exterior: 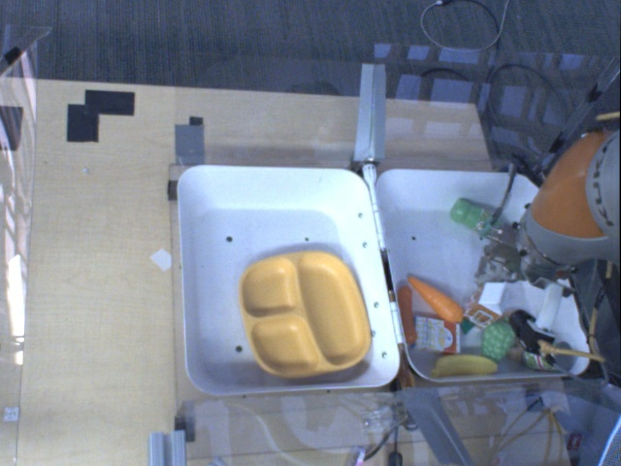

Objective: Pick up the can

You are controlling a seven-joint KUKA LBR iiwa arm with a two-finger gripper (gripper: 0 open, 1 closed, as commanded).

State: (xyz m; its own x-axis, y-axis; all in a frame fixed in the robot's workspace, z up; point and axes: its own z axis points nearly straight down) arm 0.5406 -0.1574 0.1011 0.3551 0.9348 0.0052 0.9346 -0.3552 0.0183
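A small red-and-white labelled object (pixel 436 333), which may be the can, lies on its side near the front of the right bin (pixel 419 223). An orange carrot (pixel 436 299) rests just behind it. My gripper (pixel 501 261) hangs low over the right half of this bin, to the right of and behind the labelled object and apart from it. A pale green bottle-like object (pixel 470 213) lies at the back of the bin, just left of the gripper. Nothing shows between the gripper's fingers.
The left bin (pixel 213 221) holds a yellow compartment tray (pixel 304 312). In the right bin's front lie a yellow banana (pixel 465 365), a bumpy green item (pixel 497 340) and a small brown-and-white piece (pixel 482 314). A metal divider (pixel 369 115) stands behind the bins.
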